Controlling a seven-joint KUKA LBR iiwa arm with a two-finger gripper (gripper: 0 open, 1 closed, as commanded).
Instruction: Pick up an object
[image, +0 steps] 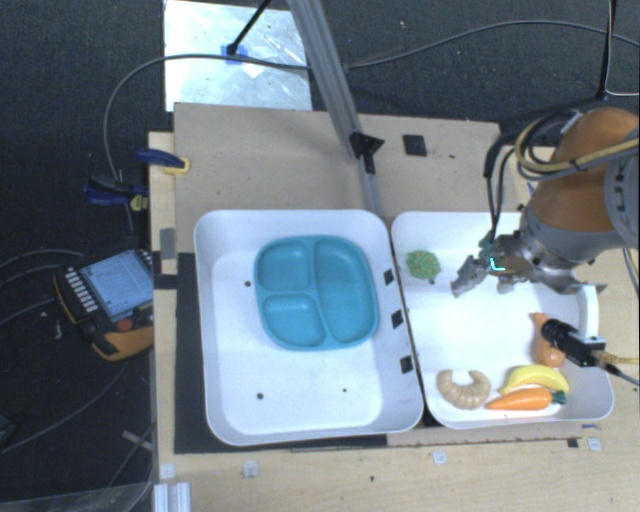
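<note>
Two white bins sat side by side on the worktop, and the hand (484, 275) hung over the right bin (440, 335) with its fingers apart and nothing between them. The broccoli floret (423, 265) lay just beside it toward the left bin, seemingly the nearest pick; the croissant (464, 388), banana (535, 378) and carrot (520, 401) lay along the near wall.

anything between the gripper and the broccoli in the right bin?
Nothing visible. The gripper hangs over the right bin, and the broccoli lies just to its left in the view, with bare white bin floor between them. The croissant, banana and carrot lie along the near edge, off that path.
</note>
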